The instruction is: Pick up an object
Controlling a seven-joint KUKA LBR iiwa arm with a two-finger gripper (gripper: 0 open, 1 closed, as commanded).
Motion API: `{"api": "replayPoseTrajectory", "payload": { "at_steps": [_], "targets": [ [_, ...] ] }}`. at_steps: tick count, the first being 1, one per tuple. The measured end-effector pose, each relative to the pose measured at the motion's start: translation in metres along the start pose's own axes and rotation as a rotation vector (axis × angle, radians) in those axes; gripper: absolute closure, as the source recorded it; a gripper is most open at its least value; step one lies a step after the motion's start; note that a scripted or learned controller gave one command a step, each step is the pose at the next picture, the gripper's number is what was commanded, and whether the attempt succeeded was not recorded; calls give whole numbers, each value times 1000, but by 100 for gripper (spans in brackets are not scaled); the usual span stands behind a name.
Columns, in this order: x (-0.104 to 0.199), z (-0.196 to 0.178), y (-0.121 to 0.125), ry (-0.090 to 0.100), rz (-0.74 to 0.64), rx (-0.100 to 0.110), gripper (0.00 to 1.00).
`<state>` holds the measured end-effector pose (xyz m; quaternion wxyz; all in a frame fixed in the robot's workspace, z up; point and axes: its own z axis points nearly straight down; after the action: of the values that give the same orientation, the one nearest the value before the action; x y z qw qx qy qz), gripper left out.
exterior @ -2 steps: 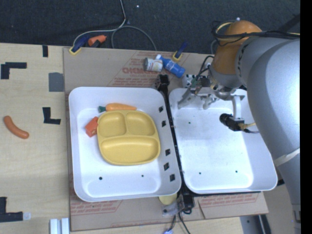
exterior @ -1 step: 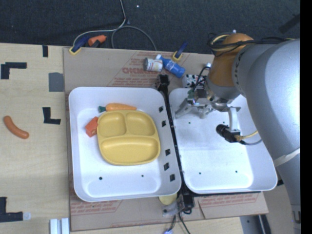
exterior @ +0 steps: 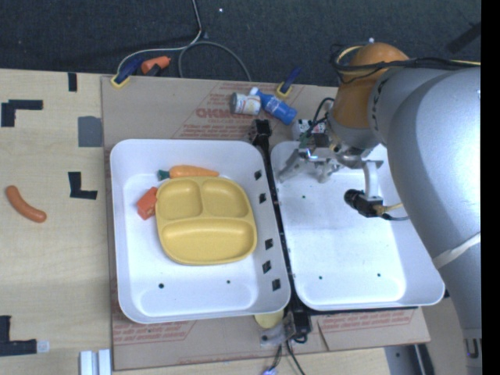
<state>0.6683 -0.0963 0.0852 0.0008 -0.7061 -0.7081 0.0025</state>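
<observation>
We're looking at the likely picks first: a yellow divided plate [exterior: 206,220] is lying flat in the left bin [exterior: 129,287], w/ a toy carrot [exterior: 191,172] touching its far edge and a small orange piece [exterior: 147,202] tucked at its left side. All three are sitting on the bin floor, nothing lifted, so we're judging the pick as not yet done. The gripper [exterior: 312,161] is hanging over the far-left corner of the right bin [exterior: 351,280], near the divider, well apart from the plate & carrot. We can't tell how its jaws are standing; the wrist hardware is hiding them. Still left, as we're reading it: reach, close, lift. Outside the bins, a toy sausage [exterior: 25,204] is lying on the bench at far left, and a small bottle [exterior: 264,103] beyond the bins.
</observation>
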Motion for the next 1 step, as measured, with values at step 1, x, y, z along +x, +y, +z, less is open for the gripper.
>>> {"api": "replayPoseTrajectory", "payload": {
  "at_steps": [1],
  "targets": [
    [-105, -2, 0, -2, 8, -10, 0]
  ]
}}
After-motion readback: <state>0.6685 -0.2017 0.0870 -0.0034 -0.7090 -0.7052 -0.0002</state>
